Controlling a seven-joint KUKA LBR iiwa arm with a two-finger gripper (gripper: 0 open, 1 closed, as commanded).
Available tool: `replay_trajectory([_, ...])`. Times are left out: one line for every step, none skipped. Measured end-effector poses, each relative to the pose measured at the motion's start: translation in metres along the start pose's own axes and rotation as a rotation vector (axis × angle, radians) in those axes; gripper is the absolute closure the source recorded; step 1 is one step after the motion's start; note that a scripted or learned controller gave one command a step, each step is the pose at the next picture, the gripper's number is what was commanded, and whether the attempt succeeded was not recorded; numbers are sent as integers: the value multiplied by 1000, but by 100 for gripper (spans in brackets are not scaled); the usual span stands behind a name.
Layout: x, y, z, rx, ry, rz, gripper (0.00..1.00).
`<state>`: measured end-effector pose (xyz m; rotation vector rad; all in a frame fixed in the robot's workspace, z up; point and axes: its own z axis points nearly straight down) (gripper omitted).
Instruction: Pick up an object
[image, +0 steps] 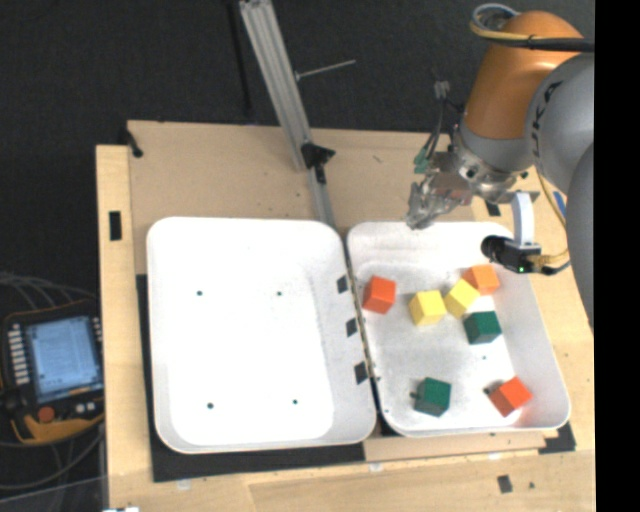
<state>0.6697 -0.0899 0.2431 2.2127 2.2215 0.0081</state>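
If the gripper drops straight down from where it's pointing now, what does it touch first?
Probably bare floor at the far edge of the right white bin. The two-finger gripper hangs there, short of the orange cube; depth is hard to judge.

A robotics lab or test cell is indicated. A plain wooden bench (240, 170) is set over dark flooring, and two shallow white bins (180, 260) are laid side by side on it. An industrial grey arm with an orange band (510, 90) is seen at two o'clock. A handheld control pendant with a lit screen (55, 360) is placed at nine o'clock, and a slanted metal mounting pole (285, 100) is fixed at twelve o'clock.
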Motion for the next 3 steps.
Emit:
replay_trajectory([53,-15,-9,7,2,-2,100])
replay_trajectory([91,-39,0,9,0,-1,100])
replay_trajectory([143,-48,-4,9,3,-3,100])
